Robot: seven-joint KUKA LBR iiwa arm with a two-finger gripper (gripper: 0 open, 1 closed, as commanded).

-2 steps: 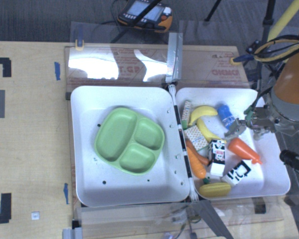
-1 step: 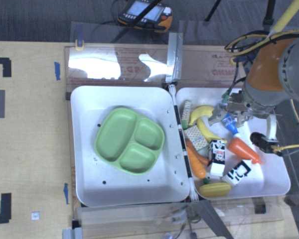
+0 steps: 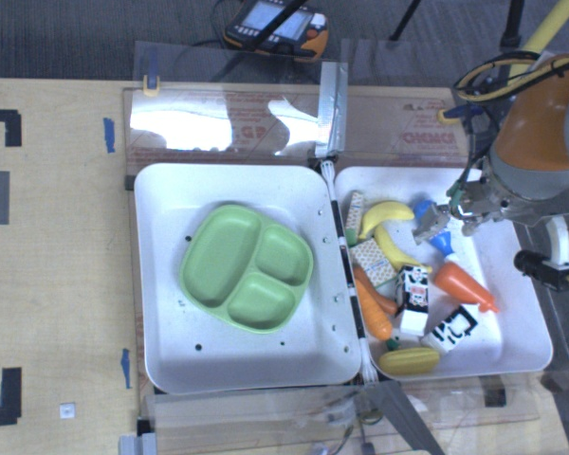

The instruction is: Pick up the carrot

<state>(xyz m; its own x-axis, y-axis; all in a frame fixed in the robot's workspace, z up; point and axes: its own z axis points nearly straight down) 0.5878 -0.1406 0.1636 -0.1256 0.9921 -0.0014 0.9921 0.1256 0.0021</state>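
**A:** Where's the carrot (image 3: 372, 306) sitting relative to the gripper (image 3: 449, 214)?

**B:** Right bin (image 3: 522, 349), hard against its left wall. It's below and left of the gripper, with a banana (image 3: 391, 230) and a box in between. Long axis runs top-left to bottom-right; I'd guess the fat end is the lower one.

**A:** Is it holding anything?

**B:** Honestly can't tell. There's another orange cone (image 3: 465, 285) closer by, so don't mix them up.

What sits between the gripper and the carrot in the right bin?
The gripper hangs over the right bin's upper part. The carrot lies lower left along the bin's left wall. Between them lie the banana, a checkered block and a black-and-white carton close beside the carrot.
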